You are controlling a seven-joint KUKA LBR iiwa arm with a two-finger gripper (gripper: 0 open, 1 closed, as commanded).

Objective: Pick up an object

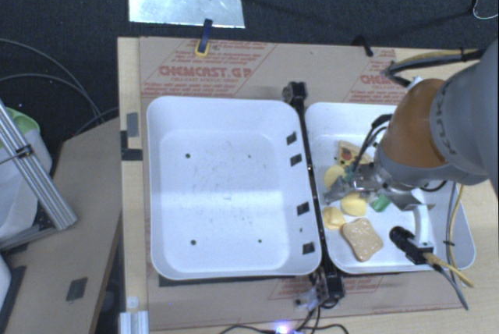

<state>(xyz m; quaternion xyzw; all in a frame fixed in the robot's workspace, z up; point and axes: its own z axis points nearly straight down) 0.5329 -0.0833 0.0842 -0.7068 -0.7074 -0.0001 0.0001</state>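
Yellow and rounded, a lump lies in the right bin, just beside the end effector — a bread slice is close by. Whether the end effector is spread or pinching anything — I cannot tell.

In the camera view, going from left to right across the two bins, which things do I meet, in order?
left white bin → black clips between the bins → frontmost pale yellow piece → tan bread-like slice → orange band on the arm
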